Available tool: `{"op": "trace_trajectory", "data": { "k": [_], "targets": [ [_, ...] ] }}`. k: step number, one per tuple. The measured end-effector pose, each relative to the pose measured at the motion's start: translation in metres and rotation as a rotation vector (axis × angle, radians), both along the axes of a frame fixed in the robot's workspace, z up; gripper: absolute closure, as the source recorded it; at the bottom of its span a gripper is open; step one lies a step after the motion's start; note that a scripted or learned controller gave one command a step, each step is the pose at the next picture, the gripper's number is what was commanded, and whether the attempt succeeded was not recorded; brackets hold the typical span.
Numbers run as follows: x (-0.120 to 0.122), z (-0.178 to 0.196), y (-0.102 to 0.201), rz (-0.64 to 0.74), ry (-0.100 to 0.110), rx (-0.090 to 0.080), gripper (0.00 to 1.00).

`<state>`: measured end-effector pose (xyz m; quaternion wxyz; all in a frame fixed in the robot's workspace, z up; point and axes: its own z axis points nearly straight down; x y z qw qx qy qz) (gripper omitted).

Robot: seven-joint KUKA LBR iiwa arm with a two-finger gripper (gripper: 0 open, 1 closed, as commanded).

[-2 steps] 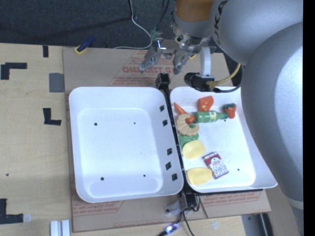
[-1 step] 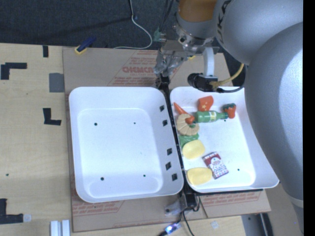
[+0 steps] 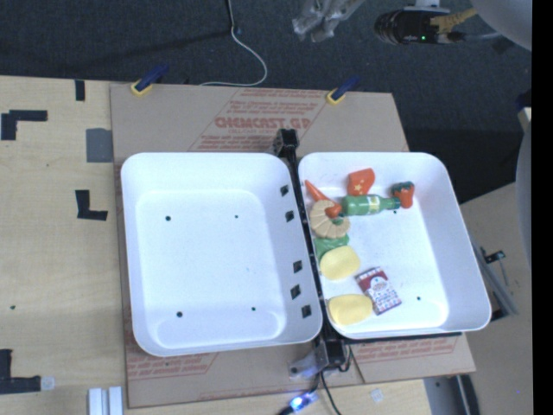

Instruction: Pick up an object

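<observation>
the gripper (image 3: pixel 324 15) hangs high beyond the far edge of the bench, blurred, so i cannot tell how its jaws stand, and nothing shows between them. everything worth picking sits in the right bin (image 3: pixel 432 258), crowded along its left wall: a green bottle (image 3: pixel 367 204), a red piece (image 3: pixel 361 181) near the far edge, a round tan thing (image 3: pixel 328 221), two yellow lumps (image 3: pixel 340 263) and a small red packet (image 3: pixel 378 289) toward the near edge. the packet probably lies freest, with bare floor on its right, while the left bin (image 3: pixel 207 249) offers open room for a drop.
</observation>
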<state>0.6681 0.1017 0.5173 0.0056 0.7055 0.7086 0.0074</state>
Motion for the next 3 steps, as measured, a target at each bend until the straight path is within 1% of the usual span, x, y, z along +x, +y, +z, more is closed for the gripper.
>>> {"op": "trace_trajectory", "data": {
  "k": [1,2,3],
  "targets": [
    [0.0,0.002,0.043,0.0,0.017,-0.002,1.0],
    [-0.1,-0.09,0.105,0.006,0.033,-0.005,1.0],
    [-0.138,-0.252,0.133,0.001,0.037,-0.009,1.0]
  ]
}}
